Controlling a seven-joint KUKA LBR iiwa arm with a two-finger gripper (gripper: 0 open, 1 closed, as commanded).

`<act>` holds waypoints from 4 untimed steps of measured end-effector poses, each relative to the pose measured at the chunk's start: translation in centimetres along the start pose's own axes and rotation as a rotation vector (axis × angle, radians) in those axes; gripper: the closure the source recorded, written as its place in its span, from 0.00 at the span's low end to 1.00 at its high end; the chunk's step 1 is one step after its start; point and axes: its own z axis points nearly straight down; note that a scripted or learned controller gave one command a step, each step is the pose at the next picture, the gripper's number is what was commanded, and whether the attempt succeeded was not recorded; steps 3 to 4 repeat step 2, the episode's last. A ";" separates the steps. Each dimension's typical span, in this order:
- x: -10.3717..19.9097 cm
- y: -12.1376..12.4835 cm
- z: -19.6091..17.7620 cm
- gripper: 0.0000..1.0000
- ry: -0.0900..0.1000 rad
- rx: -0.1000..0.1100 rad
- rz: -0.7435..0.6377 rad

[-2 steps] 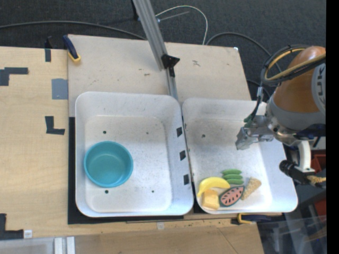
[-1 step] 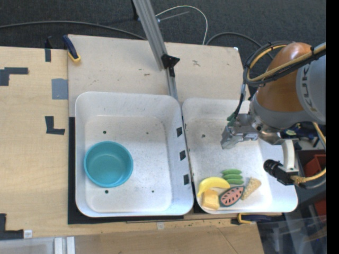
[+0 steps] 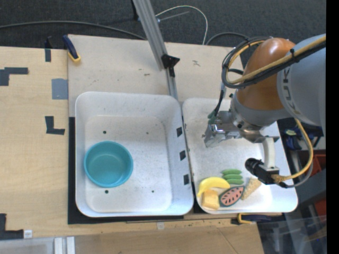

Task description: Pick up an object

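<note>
Fingers (image 3: 211,136) bare | toy food pile (image 3: 225,190) well apart, toward near edge

Arm (image 3: 296,83) enters from 3 o'clock, orange band (image 3: 270,62) above wrist. Gripper (image 3: 213,136) points toward 9 o'clock, low over bench, nothing visibly held.

The gripper (image 3: 214,134) hung over the right bin (image 3: 198,115). Toy food lay below the jaws, well apart: green pea pod (image 3: 231,173), banana (image 3: 213,183), watermelon slice (image 3: 231,196). A teal bowl (image 3: 108,164) sat far left.
</note>
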 end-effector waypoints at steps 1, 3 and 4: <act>6.1 -1.1 0.4 1.00 0.000 0.003 0.000; 11.0 -1.6 1.3 1.00 -0.001 0.004 0.001; 11.0 -1.6 1.3 1.00 -0.001 0.004 0.001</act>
